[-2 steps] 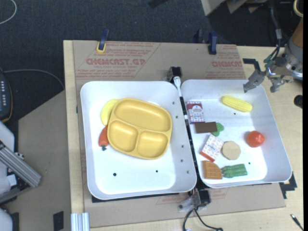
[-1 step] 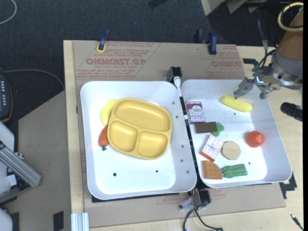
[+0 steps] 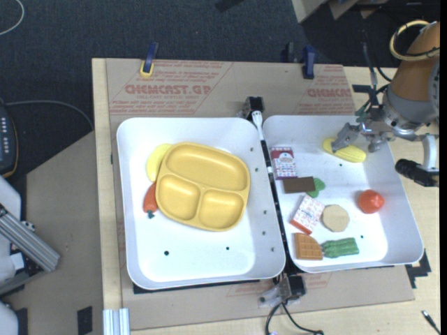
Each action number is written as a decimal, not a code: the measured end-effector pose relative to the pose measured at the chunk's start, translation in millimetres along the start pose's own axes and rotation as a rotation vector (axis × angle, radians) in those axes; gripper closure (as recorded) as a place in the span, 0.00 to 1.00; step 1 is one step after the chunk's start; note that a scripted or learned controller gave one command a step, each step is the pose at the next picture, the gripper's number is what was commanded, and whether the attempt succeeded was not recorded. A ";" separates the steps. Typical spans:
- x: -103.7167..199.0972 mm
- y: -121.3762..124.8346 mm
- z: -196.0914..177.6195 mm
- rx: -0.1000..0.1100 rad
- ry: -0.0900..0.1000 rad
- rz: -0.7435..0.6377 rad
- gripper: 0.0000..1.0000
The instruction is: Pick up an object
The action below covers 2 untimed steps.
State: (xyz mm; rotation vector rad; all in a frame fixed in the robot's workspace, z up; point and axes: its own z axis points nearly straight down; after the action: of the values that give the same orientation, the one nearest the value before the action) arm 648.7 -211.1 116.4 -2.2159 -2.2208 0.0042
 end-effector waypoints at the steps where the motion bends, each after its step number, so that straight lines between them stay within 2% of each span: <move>1: 1.7 0.4 33.1 -0.002 0.001 0.000 0.00; 2: 0.6 0.3 20.5 -0.002 -0.002 -0.001 1.00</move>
State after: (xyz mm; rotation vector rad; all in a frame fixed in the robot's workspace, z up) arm 648.9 -210.5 95.8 -2.2161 -2.2242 0.0047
